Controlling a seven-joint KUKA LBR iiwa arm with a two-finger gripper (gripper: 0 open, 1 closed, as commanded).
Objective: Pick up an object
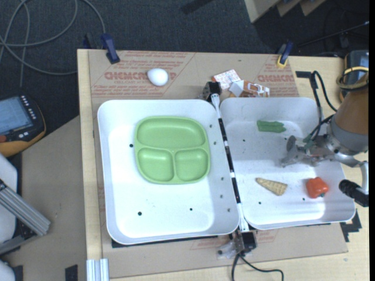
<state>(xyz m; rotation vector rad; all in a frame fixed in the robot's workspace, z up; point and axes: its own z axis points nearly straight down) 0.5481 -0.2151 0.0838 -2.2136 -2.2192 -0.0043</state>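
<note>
Hovering in the right white bin (293,209), our end effector (289,154) grips nothing, fingers spread; we judge the tan cone-shaped wafer (272,185) just below it needs a short descent.

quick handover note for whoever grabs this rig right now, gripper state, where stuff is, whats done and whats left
Gripper: low over the right bin, nothing visible between its fingers; open or shut unclear.
Right bin: green piece near the back, cone-shaped piece and orange-red piece near the front.
Left bin: green divided tray.
White egg and small packets lie on the cardboard behind the bins.
Done: no pick yet. Left: grasp and lift one object.
</note>
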